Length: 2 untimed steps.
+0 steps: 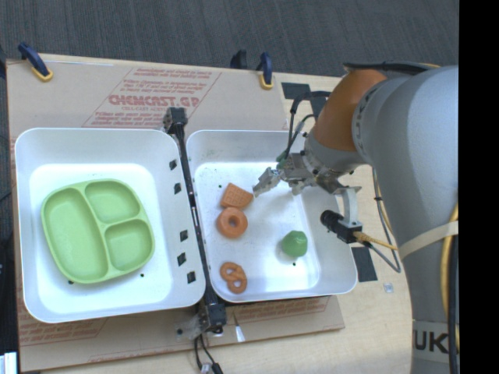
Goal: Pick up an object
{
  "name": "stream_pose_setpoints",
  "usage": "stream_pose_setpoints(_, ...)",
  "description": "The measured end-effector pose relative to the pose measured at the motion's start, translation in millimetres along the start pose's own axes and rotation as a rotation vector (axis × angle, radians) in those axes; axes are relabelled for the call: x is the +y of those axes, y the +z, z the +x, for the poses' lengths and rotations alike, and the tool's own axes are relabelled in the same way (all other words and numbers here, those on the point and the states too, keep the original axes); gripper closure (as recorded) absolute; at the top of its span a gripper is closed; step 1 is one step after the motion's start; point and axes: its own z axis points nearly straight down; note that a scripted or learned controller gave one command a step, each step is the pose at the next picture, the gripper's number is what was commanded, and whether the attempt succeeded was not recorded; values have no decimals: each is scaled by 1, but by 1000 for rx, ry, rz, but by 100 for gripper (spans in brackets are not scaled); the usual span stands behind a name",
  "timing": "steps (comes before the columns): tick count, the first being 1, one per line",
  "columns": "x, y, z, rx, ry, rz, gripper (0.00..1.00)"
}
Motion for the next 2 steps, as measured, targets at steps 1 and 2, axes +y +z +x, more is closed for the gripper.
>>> stream_pose_setpoints(1,18,-33,-17,1,0,-2,0)
stream_pose_setpoints(2,-33,-9,-17,1,0,1,0)
